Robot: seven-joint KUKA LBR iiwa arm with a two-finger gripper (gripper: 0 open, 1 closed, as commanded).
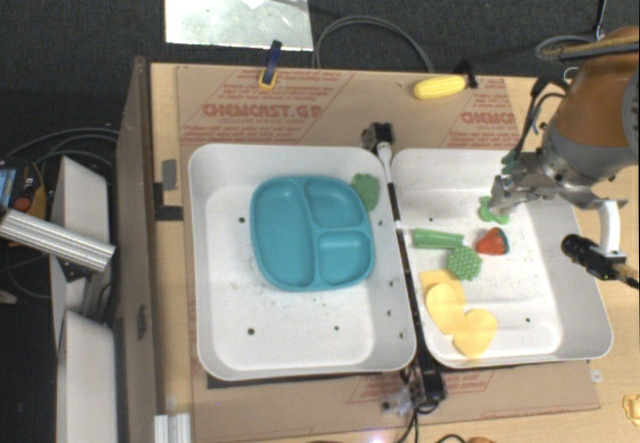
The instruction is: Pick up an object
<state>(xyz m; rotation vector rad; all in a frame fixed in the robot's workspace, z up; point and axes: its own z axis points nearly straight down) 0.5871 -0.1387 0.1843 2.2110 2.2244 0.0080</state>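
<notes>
My gripper (503,195) hangs low over the upper right part of the right bin (585,316), directly above a small light green piece (494,214) that it seems to touch. Just below it lies a red strawberry-like toy (491,242). Further left are a green stick (437,239) and a bumpy green ball (463,262). Two yellow pieces (446,296) (477,330) lie near the bin's front. The grey arm with its orange band (600,96) comes in from the right.
The left bin (300,336) holds a blue divided plate (310,231) and a green leafy toy (366,190) at the plate's upper right. A yellow toy (438,86) lies on the cardboard behind the bins. A black bracket (590,256) sticks out beside the arm.
</notes>
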